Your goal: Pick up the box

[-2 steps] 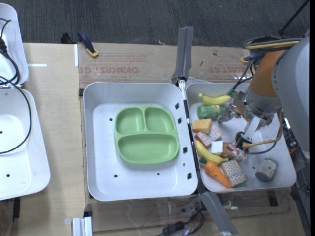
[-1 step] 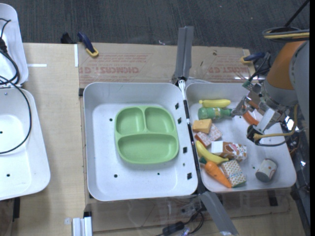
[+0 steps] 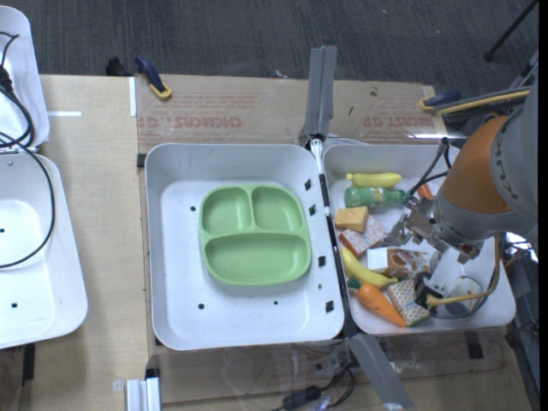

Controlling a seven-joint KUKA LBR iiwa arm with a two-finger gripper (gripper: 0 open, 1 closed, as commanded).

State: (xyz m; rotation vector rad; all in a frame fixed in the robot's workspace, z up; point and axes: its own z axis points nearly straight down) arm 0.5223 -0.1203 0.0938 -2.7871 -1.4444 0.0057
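Several small patterned boxes lie in the right bin (image 3: 497,311): one red-and-white box (image 3: 366,238) near the bin's middle left, another box (image 3: 404,260) right under the wrist, and a third box (image 3: 408,303) at the front beside a carrot (image 3: 379,305). My gripper (image 3: 417,245) reaches down into this bin from the right, low over the middle box. The wrist and cables hide the gripper's tips and part of that box.
The right bin also holds a yellow banana (image 3: 374,179), a green bottle (image 3: 373,197), an orange wedge (image 3: 352,219) and a second banana (image 3: 363,270), all crowded together. A green divided plate (image 3: 254,234) lies in the left bin (image 3: 163,229).
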